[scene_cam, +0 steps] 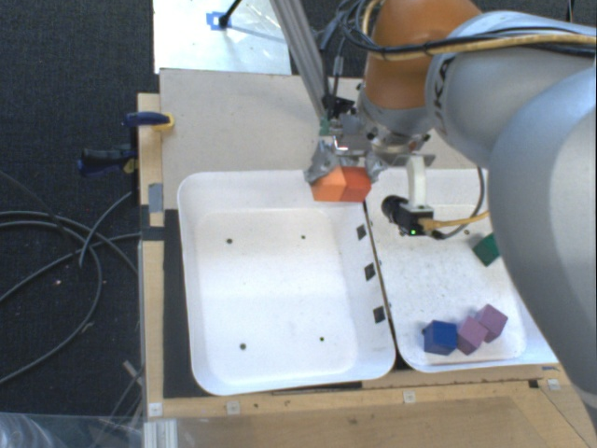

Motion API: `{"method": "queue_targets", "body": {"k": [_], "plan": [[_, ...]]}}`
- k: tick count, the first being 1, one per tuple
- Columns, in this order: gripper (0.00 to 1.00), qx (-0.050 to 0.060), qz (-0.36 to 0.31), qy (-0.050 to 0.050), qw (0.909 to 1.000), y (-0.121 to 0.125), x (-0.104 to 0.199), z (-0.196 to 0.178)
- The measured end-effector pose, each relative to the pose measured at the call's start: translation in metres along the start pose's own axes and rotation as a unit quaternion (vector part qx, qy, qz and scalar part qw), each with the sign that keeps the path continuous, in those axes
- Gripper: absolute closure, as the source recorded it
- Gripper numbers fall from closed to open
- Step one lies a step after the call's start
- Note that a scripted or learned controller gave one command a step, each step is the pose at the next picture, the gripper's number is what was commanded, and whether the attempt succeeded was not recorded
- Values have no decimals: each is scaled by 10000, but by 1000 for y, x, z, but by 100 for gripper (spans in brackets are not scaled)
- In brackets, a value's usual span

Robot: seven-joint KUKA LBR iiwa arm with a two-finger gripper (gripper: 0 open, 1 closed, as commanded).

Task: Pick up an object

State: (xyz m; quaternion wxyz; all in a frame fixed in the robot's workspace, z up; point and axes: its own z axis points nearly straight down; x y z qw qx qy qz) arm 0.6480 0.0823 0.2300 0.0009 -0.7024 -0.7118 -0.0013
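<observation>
An orange block (340,185) hangs above the far right corner of the left bin (280,287), held between the fingers of my gripper (342,174). The gripper is shut on the block, and its grey fingers (320,168) show on either side of it. In the right bin (448,269) lie a blue block (440,337), two purple blocks (481,328) close beside it near the front edge, and a green block (486,248) partly hidden under my arm.
The arm's grey body and orange band (410,35) cover much of the right bin's far side. A black divider strip (371,269) runs between the two bins. A blue clamp (126,157) grips the bench's left edge, with cables on the floor.
</observation>
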Motion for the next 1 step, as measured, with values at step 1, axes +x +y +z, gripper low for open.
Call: {"method": "queue_targets", "body": {"k": [1], "plan": [[100,20,32,-10,10000,-45,11,-13]]}}
